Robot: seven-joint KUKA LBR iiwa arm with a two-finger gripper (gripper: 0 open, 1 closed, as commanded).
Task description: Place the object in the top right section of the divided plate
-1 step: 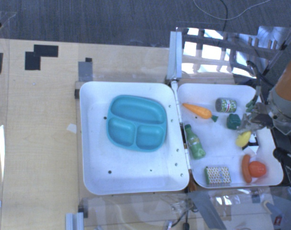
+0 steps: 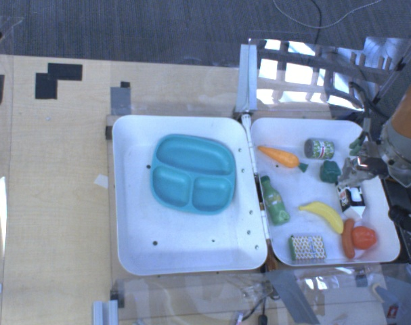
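You cannot tell the hand's (image 2: 355, 170) grip, and crowded neighbours like the dark green block (image 2: 329, 171) could spoil your pick for the blue divided plate (image 2: 193, 173).

No legible text, brand, number or sign observed. The green can (image 2: 319, 148), green bottle (image 2: 275, 202) and black-and-white carton (image 2: 352, 199), all right of frame centre, carry labels too small to read.
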